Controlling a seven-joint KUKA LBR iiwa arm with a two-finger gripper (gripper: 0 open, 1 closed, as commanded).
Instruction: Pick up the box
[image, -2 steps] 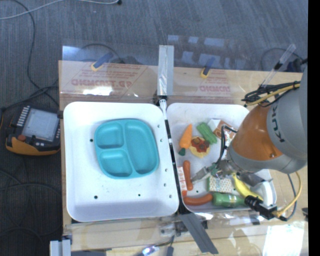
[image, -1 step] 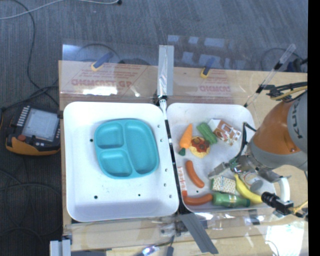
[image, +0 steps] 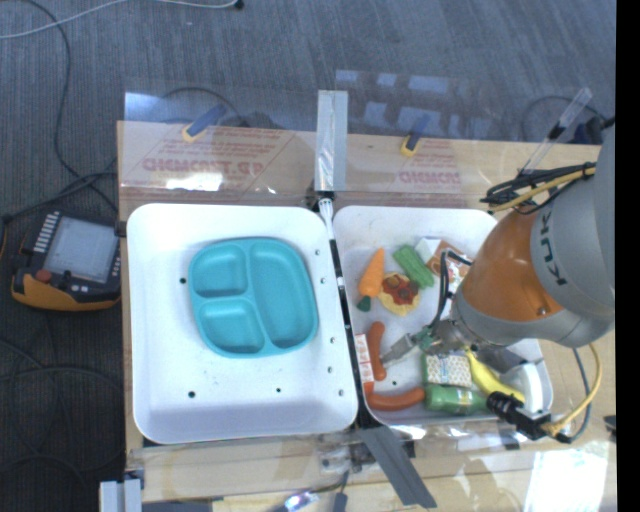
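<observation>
Gripper (image: 418, 342) sits low in the right bin (image: 352, 300), fingers apart, nothing held. Box (image: 447, 371) lies just beside it, wedged btwn banana (image: 488, 378), green bottle (image: 452, 399) and sausage (image: 395, 399). Risk: clutter blocks a finger, so it grabs a neighbour or pushes the box away.

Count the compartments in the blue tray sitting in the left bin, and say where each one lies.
3. The blue tray has one compartment at its upper left, one along its lower left, and a larger one down its right side. None looks hidden.
</observation>
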